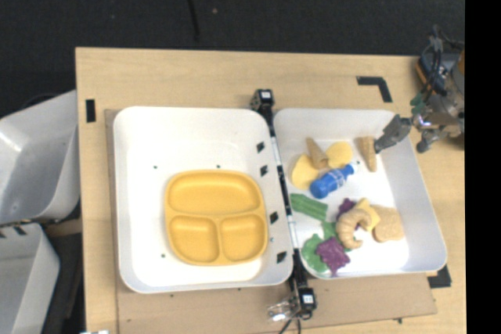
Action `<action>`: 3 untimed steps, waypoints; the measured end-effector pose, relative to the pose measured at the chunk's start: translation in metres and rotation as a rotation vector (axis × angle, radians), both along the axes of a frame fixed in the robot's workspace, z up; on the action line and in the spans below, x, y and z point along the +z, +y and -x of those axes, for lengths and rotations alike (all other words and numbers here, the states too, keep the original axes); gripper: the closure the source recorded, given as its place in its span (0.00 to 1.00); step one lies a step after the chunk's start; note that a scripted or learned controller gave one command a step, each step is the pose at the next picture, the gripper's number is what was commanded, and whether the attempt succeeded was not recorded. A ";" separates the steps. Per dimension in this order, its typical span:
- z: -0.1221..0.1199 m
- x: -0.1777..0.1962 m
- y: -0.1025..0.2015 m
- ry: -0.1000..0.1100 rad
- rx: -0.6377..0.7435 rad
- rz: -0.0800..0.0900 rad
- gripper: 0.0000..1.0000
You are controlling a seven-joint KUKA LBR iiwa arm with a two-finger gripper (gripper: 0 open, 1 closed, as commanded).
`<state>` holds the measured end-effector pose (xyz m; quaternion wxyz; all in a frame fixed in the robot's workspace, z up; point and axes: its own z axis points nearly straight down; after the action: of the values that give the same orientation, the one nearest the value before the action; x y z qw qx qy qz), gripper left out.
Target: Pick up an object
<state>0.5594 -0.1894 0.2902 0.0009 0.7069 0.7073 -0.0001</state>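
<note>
My jaws hang at the upper right corner of the right bin, and whether they are released or clenched I cannot tell; nothing shows between them. Just beside them lies a tan cone, and further left a second cone leans on a yellow piece. A blue bottle lies below those. Lower down sit a green strip, a purple cluster, a curled pastry and a slice of toast. The left bin holds a yellow divided tray. Both bins rest on the wooden surface.
</note>
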 end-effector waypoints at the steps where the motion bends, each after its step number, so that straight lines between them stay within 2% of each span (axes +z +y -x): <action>1: 0.063 -0.112 -0.003 0.012 -0.004 -0.004 0.00; 2: 0.053 -0.076 0.024 -0.004 0.004 0.000 0.00; 3: 0.070 -0.064 0.071 0.000 0.005 -0.003 0.00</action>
<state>0.4899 -0.1184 0.2266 0.0000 0.7050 0.7092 0.0010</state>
